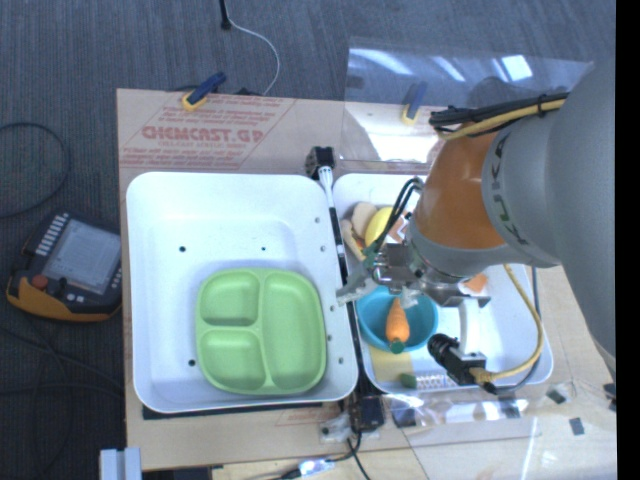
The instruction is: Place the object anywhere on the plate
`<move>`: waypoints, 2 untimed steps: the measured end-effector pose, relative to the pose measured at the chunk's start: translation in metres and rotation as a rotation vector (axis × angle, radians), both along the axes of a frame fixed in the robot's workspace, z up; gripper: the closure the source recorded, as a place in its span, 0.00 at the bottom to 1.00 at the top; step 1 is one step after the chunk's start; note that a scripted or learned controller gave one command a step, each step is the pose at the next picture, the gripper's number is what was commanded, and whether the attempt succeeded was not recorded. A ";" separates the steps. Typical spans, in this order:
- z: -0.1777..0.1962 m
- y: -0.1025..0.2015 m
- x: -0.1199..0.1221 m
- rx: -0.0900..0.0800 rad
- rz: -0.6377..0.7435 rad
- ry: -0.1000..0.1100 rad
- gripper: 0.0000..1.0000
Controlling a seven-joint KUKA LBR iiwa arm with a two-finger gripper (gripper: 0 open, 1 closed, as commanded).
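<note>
The arm reaches in from the right of the frame and hangs over the right-hand bin, its bulk covering most of what lies there. That makes sense: the loose things are all kept in that bin, so a pick has to start there. Just below the wrist sits a blue bowl with a carrot lying in it, orange with a green tip, and I take the carrot to be the object meant for moving. The gripper is low, right above the bowl's upper rim, but the wrist hides its business end, so I cannot tell how it is set, nor whether it has the carrot. A yellow thing, perhaps a banana, lies at the bin's upper left, and a small green piece sits below the bowl. The green divided plate waits in the left-hand bin, bare, lower centre of the frame, just across the shared wall.
</note>
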State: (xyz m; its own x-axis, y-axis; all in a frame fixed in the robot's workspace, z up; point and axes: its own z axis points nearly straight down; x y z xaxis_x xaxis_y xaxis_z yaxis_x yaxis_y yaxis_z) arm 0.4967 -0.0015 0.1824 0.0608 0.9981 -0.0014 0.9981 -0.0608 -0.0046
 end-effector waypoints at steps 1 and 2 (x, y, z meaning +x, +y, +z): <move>0.000 0.000 0.000 0.000 0.000 0.000 0.00; 0.008 0.000 0.000 -0.001 0.002 0.002 1.00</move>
State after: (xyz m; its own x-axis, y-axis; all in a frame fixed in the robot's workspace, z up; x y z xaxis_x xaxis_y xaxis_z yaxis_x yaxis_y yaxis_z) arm 0.4969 -0.0012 0.1908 0.0590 0.9983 -0.0023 0.9982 -0.0591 -0.0068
